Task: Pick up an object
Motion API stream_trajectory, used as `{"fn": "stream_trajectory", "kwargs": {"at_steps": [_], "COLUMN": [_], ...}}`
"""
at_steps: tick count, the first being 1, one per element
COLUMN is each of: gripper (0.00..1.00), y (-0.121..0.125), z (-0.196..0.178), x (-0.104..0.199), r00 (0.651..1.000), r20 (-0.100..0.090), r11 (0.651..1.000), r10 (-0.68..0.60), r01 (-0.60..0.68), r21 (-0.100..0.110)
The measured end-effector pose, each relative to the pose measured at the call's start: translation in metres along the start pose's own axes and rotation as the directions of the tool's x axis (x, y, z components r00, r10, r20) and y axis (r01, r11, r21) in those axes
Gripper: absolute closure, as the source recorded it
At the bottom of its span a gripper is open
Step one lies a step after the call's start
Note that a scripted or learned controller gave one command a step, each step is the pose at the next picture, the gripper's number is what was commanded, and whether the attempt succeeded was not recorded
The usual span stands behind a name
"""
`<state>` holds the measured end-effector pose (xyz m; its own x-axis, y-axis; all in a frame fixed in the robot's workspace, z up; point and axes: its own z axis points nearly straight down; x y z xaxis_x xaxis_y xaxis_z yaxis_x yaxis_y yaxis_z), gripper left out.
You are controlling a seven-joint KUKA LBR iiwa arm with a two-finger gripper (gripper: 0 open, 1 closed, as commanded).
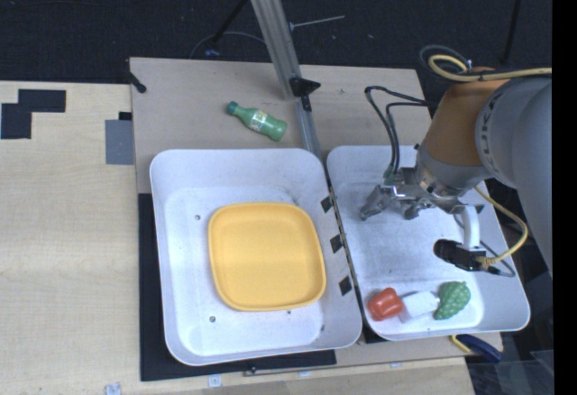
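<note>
My gripper (pixel 394 204) hangs over the upper middle of the right bin (pixel 505 316), its fingers spread apart with bare bin floor between them. It stands open and holds nothing. Three small things lie in a row at that bin's front edge, well below the gripper: a red pepper-like piece (pixel 386 303), a white block (pixel 419 305) and a green bumpy piece (pixel 453 298). A square yellow plate (pixel 266 255) lies flat in the left bin (pixel 171 204).
A small green bottle (pixel 257 120) lies on the bench behind the left bin. An aluminium post (pixel 279 23) slants up from between the bins. A black part with a yellow cable (pixel 462 255) hangs over the right bin near the arm.
</note>
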<state>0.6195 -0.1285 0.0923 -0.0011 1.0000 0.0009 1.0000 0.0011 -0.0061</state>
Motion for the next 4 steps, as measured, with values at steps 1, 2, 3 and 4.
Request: {"fn": "stream_trajectory", "kwargs": {"at_steps": [1, 2, 3, 4], "gripper": [0.00, 1.00, 1.00, 1.00], "y": [0.000, 0.000, 0.000, 0.000], "z": [0.001, -0.010, -0.072, -0.114], "x": [0.000, -0.001, -0.005, -0.006], "r00": [1.000, 1.000, 1.000, 1.000], "r20": [0.001, 0.001, 0.002, 0.001], "r11": [1.000, 1.000, 1.000, 1.000], "r10": [0.002, 0.004, 0.003, 0.002], "r01": [-0.002, -0.004, -0.003, -0.002], "r21": [-0.005, -0.006, -0.011, -0.009]}}
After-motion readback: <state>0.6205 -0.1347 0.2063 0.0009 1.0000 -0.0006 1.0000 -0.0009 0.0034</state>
